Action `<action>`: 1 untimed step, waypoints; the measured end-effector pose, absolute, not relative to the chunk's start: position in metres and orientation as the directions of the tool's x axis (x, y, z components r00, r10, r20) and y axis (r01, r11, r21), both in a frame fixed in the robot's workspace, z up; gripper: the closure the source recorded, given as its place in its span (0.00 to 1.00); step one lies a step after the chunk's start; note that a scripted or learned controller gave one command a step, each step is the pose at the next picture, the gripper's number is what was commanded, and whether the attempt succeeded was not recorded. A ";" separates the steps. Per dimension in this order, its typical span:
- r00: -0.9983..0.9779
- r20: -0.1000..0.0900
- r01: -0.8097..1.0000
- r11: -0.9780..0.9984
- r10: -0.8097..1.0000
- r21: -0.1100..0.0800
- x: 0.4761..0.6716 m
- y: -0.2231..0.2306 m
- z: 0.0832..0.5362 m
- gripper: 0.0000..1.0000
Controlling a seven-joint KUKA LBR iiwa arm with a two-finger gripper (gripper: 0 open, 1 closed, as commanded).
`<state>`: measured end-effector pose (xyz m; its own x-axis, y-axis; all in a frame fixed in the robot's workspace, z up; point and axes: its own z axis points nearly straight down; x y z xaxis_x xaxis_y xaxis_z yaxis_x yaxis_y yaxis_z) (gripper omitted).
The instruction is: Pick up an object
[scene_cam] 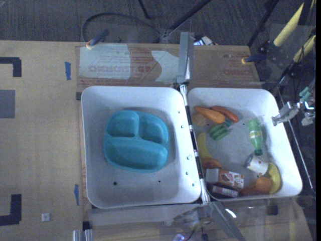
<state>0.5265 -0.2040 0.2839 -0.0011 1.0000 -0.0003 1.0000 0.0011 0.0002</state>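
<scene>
Whether the jaws are open or closed you cannot tell — the gripper [287, 113] sits small and blurred at the right bin's [285, 149] outer rim, with nothing visibly in it. Just inside lies the green bottle [255, 136], apart from its neighbours, so it looks like your easiest pick. Further in, the carrot [210, 115] and the yellow banana [274, 177] crowd other food. Come straight down over the bottle's middle, across its width — not the neck. The blue tray [135, 140] fills the left bin [95, 185].

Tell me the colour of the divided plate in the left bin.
Light blue, a teal shade; the plate shows best in the camera view.
</scene>
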 end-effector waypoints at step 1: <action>0.144 -0.002 0.990 -0.144 0.990 0.004 0.517 -0.212 0.331 0.00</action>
<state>0.5165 -0.2120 0.3308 0.1436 0.9896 -0.0022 0.9896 -0.1436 0.0036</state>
